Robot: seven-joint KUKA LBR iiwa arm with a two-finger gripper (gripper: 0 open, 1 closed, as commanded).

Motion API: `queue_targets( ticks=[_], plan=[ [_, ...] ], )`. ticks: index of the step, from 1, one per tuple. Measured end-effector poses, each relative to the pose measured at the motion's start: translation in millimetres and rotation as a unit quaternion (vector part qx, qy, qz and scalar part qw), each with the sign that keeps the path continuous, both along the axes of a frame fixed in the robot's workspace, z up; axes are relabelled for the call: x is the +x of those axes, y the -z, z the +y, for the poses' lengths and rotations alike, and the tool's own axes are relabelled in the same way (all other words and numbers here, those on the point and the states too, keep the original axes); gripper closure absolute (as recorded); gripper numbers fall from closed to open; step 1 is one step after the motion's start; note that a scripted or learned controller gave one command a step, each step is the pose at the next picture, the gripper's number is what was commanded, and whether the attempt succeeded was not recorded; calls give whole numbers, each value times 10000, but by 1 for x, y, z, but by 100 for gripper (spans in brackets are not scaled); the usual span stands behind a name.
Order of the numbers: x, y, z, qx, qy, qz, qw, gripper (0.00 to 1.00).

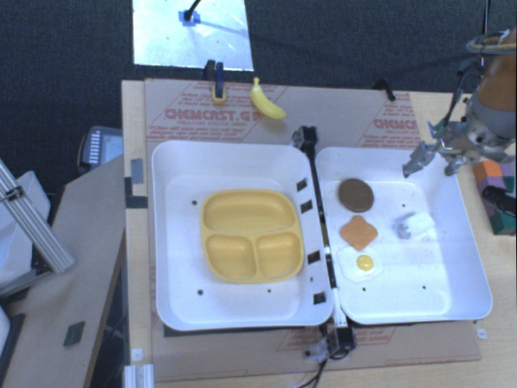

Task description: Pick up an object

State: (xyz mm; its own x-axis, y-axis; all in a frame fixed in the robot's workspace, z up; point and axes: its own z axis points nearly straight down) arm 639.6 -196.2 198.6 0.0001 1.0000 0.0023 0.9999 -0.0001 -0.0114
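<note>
Brown disc (355, 194) in right bin (460, 241), gripper (436, 162) fingers spread wide, holding nothing.

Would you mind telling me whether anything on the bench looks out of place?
The banana lies outside both bins, on the board behind the left bin, while the other food items sit in the right bin. Nothing looks spilled or damaged.

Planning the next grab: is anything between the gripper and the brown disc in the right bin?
Nothing visible. The gripper hangs over the right bin's far right corner, and bare white floor lies between it and the brown disc.
</note>
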Motion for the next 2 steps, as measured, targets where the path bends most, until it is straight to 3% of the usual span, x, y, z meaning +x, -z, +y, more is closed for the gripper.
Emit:
queue_targets(
  ticks=[1, 2],
  plan=[
    [3, -9, 1, -14, -16, -66, 10000, 0],
    [-5, 40, -4, -15, -7, -56, 10000, 0]
  ],
)
